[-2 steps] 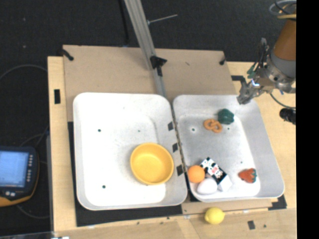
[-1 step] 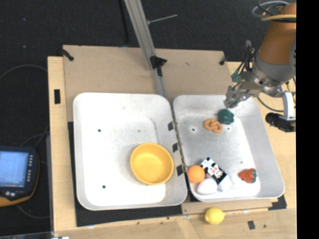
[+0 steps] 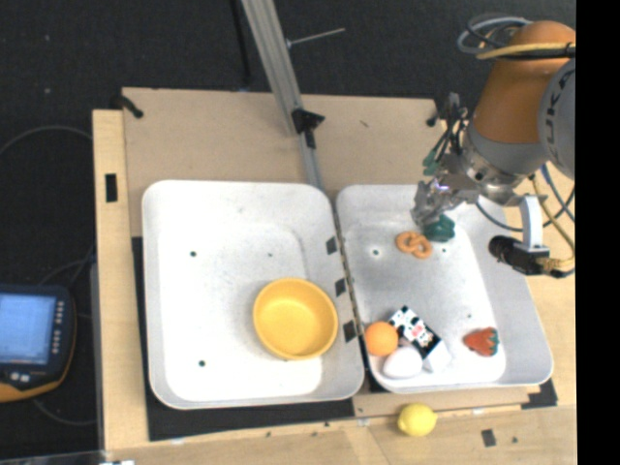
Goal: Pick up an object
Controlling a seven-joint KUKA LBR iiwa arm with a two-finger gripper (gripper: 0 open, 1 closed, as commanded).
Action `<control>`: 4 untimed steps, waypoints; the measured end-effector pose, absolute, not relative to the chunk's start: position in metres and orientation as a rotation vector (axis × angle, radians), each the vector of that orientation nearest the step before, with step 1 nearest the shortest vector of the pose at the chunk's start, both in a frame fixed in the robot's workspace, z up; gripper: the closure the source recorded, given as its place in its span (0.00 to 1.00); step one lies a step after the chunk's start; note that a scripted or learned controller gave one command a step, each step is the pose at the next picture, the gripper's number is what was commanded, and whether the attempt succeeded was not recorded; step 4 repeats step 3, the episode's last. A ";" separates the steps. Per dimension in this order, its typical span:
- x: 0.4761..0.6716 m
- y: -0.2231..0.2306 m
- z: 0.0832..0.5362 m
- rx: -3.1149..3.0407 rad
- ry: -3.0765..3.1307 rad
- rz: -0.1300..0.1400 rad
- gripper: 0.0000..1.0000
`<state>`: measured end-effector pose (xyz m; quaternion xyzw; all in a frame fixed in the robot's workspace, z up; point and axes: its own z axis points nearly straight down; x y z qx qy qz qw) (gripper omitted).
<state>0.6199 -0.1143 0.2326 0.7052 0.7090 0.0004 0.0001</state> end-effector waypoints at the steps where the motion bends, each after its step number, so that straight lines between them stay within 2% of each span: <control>1: 0.609 -0.063 0.243 2.213 2.231 0.005 1.00; 2: 0.596 -0.006 0.238 2.214 2.230 0.002 1.00; 3: 0.569 0.051 0.238 2.214 2.232 0.002 1.00; 4: 0.569 0.051 0.238 2.214 2.232 0.002 1.00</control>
